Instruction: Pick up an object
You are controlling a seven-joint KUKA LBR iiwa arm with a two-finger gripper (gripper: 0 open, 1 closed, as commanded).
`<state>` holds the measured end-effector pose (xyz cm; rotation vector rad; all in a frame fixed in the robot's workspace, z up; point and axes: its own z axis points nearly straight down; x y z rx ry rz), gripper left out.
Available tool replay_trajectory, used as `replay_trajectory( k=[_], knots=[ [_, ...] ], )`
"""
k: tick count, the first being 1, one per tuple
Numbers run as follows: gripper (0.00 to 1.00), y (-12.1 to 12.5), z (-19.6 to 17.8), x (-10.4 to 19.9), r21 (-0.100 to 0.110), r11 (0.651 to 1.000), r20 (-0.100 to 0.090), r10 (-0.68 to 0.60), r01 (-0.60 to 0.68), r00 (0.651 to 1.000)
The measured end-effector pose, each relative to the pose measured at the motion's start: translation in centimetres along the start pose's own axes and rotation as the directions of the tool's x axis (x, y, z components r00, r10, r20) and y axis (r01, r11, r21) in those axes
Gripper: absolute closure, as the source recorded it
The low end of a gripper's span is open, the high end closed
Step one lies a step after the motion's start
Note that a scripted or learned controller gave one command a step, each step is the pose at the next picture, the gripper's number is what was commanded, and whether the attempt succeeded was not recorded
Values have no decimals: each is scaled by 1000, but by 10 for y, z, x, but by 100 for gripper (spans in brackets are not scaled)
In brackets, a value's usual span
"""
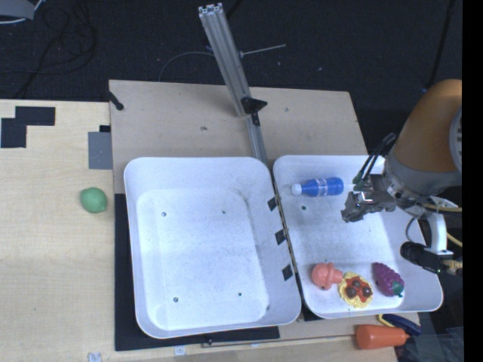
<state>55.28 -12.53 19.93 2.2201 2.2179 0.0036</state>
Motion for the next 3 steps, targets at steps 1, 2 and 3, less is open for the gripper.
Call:
replay_trajectory(
  k=[1,2,3],
  knots=[
    [100,1,-52,0,0,1000,0,-1,1,1000],
    [100,4,-38,55,5,1000,-2,-5,5,1000],
    [100,11,-28,105,5,1000,-2,-4,4,1000]
  ],
)
